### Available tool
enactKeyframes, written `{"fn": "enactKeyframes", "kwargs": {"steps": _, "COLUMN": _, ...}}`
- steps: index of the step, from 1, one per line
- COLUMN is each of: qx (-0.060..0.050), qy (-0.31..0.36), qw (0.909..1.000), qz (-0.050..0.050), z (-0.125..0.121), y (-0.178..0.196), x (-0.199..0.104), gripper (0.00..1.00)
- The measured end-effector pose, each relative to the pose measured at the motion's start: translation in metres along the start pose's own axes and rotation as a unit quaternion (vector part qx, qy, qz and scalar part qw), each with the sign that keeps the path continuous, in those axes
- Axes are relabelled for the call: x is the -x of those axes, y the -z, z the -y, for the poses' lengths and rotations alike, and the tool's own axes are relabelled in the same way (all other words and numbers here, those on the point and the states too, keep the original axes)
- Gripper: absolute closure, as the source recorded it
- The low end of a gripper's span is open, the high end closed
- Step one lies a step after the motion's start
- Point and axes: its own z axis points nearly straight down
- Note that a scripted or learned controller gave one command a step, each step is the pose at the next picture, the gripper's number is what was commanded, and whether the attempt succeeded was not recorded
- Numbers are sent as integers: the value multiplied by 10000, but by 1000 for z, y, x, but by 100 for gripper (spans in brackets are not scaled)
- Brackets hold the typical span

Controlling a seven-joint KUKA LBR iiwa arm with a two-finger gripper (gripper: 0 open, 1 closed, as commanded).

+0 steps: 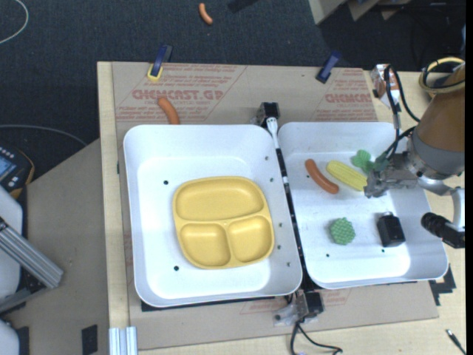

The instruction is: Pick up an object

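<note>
The yellow divided plate (222, 221) lies in the middle of the left bin (140, 198), with three compartments: one long one at the far side and two smaller ones nearer the camera. Beyond the left bin's far wall, a loose orange sausage (169, 110) rests on the cardboard-covered surface (222, 91). Farther beyond it, a blue and yellow clamp (157, 63) grips the surface's far edge. Another small orange piece (205, 12) lies on the dark carpet (89, 21) past that edge.
</note>
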Motion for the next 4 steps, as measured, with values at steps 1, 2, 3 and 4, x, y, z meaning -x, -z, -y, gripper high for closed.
{"fn": "enactKeyframes", "kwargs": {"steps": 1, "qx": 1, "qy": -3, "qw": 10000, "qz": 2, "z": 6, "y": 50, "x": -1, "gripper": 100}}
{"fn": "enactKeyframes", "kwargs": {"steps": 2, "qx": -1, "qy": -3, "qw": 10000, "qz": 2, "z": 5, "y": 81, "x": -1, "gripper": 100}}
{"fn": "enactKeyframes", "kwargs": {"steps": 3, "qx": -30, "qy": 22, "qw": 10000, "qz": -21, "z": 3, "y": 87, "x": -63, "gripper": 100}}
{"fn": "enactKeyframes", "kwargs": {"steps": 4, "qx": -42, "qy": 15, "qw": 10000, "qz": -21, "z": -2, "y": 75, "x": -114, "gripper": 100}}
